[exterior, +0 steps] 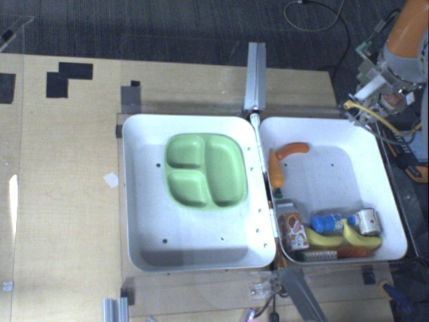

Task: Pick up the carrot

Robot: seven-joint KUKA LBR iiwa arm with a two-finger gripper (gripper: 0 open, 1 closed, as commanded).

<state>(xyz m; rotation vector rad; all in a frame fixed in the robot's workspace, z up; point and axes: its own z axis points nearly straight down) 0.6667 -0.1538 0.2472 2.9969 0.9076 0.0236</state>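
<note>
One gripper (387,98), up at the right bin's (375,154) far right corner, outside the rim, under the orange-banded arm (407,29); blurred among cables, so whether it is apart or together cannot be told, and nothing is seen held. Well apart from it, the carrot (275,169) lies in the right bin hard against the left wall, long axis running roughly along that wall, thick end nearer the back. Touching or nearly touching its back end: an orange-red sausage-like piece (293,150), angled toward the bin's middle; easy to mistake one for the other. Front of the bin crowded: small carton (293,230), blue bottle (332,221), banana (345,237), can (366,221), all clear of the carrot. Left bin (144,180) holds a green tray (204,170). Judgement: approach not yet begun; the carrot is untouched. To do this well, travel across the bin above the rim, then descend over the carrot's mid-length, away from the sausage end. Close across the short axis, though one side sits tight to the wall, so little room there; aiming slightly toward the bin's inside and coming down squarely should help. Risks: catching the wall or divider, nudging the carrot so it rolls, or closing on the sausage instead. Lift straight up before moving off.
</note>
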